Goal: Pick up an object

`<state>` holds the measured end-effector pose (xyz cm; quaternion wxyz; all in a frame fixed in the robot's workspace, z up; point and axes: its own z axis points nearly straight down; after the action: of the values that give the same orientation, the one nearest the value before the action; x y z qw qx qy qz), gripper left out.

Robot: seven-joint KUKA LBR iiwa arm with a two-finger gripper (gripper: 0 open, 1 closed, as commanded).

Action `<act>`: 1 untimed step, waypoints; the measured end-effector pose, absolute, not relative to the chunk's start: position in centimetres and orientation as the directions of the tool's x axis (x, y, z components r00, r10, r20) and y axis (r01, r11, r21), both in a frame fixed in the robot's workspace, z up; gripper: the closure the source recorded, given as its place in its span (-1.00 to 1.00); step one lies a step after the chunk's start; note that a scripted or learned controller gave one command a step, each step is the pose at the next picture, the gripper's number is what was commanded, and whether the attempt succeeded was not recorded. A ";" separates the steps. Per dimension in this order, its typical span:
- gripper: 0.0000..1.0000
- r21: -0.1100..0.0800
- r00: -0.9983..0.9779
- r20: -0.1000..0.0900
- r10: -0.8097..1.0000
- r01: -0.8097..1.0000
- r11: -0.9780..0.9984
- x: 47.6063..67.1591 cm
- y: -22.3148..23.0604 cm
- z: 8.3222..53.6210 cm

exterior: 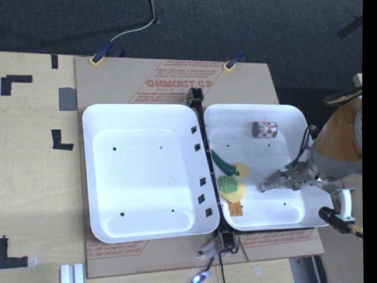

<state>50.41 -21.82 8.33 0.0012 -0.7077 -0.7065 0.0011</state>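
In the right bin (294, 115) a small grey can with a red and white label (264, 129) lies on its side near the back. Along the bin's left wall lie a green and yellow brush-like piece (227, 164), a green and yellow round toy (229, 187) and a small orange block (235, 209). My gripper (265, 186) reaches in from the right, low over the bin floor, right of the toys and apart from them. Nothing shows between its fingers.
The left bin (94, 128) stands beside the right one, with black clips along the shared wall (202, 158). Both bins rest on a cardboard sheet (177, 81) held by yellow and blue clamps. A cable (147, 16) runs behind.
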 end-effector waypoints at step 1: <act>-1.00 0.009 -0.012 0.003 1.000 1.000 0.012 48.6 -11.0 21.0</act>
<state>48.57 -10.99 20.99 -0.0018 -0.7028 -0.7113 -0.0042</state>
